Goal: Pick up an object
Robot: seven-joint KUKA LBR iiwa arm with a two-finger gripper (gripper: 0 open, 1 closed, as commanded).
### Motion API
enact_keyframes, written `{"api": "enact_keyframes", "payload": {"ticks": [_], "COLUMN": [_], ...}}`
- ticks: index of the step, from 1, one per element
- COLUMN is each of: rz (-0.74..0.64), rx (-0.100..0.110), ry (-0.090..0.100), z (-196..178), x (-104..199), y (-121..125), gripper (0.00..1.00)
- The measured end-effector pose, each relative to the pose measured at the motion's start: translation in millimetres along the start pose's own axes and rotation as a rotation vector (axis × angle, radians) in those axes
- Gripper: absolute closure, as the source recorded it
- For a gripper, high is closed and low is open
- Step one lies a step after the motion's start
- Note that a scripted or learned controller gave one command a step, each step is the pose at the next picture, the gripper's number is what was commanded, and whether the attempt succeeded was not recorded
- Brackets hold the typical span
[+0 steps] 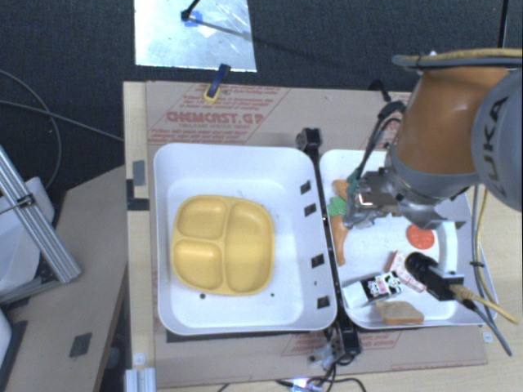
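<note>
One carrot (337, 233) — just beside gripper (357, 208), right bin (454, 233)

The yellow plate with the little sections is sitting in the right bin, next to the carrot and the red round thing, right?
Not quite. The yellow plastic divided plate lies in the left white bin, alone there, as the camera view shows. The orange carrot and the red round slice are in the right white bin, on the other side of the divider.
</note>
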State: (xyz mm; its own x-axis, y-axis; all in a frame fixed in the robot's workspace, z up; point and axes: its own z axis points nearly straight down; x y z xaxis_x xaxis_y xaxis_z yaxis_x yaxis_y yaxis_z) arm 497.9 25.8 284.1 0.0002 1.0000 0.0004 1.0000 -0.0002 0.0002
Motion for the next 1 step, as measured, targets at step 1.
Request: {"api": "enact_keyframes", "payload": {"ticks": [1], "rz": [-0.008], "rx": [0.0], "ry": [0.001], "z": [20.3], "x": [44.0], "y": [-11.4], "gripper": [1.0]}}
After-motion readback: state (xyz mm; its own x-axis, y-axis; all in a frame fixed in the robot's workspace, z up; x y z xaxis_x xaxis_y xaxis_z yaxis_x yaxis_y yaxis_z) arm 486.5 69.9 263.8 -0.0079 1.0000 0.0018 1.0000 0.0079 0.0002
